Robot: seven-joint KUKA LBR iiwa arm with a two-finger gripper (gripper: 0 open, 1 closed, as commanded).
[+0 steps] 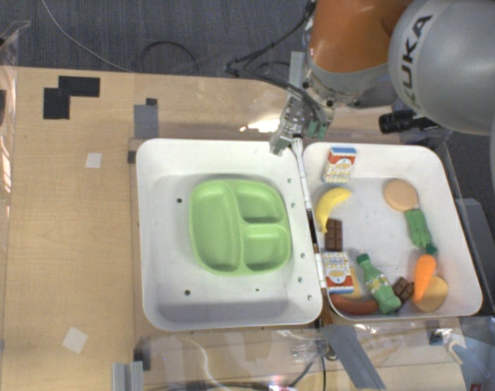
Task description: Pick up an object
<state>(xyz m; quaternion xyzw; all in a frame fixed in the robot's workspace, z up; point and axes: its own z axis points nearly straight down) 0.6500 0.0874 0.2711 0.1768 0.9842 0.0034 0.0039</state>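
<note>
A pale wooden tabletop [60,218] is stretching away to the left of the pincer [290,133], wearing black angular markers [68,94] and small white squares [94,160]. Dark grey carpet [150,15] is lying beyond it, with thin cables [170,55] trailing across. Clear sheeting near the pincer is catching a bright glare [260,125].

A robotics laboratory test cell. At upper right, a grey industrial arm [443,47] with an orange band reaches over a wooden bench [60,218]. Two white bins [150,243] sit side by side at centre, the right one stocked with toy food [378,283]. Black tape marks [68,94] lie at upper left; cables [93,47] trail across grey carpet [190,15] along the top.
</note>
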